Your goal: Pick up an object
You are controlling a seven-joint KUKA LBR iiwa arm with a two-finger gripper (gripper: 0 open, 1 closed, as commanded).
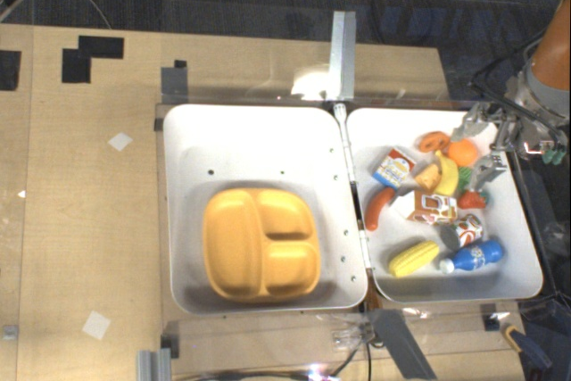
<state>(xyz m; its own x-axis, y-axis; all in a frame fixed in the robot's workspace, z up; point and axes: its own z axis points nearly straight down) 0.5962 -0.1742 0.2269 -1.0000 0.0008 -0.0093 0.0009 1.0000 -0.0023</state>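
The right bin [526, 232] holds a heap of toy foods. Among them are an orange fruit [462, 153], a banana [446, 175], a small white and blue packet [393, 167], a red sausage [378, 207], a yellow corn cob [414, 259] and a blue bottle [475, 257]. My gripper [491, 125] hangs over the bin's far right corner, just right of and above the orange fruit. It looks open, with nothing between its fingers.
A yellow divided plate [261, 241] lies in the left bin [250, 134]. A metal post [343, 58] rises behind the wall shared by the two bins. The grey arm with its orange band [549, 62] comes in from the right edge.
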